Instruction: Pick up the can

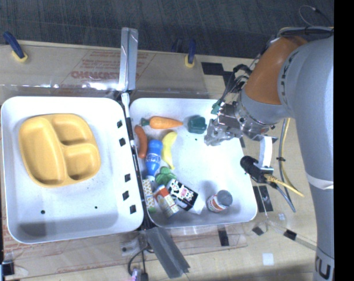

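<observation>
The can is small, with a silver top and a red-orange label. It rests near the front right corner of the right bin. My gripper hangs over the back right part of that bin, just right of a teal object and well behind the can. Nothing shows in its grasp.
Along the right bin's left side lie a carrot, a red sausage, a blue bottle, a yellow banana and a cow-patterned box among small packets. The left bin holds a yellow divided tray. Bare floor lies between gripper and can.
</observation>
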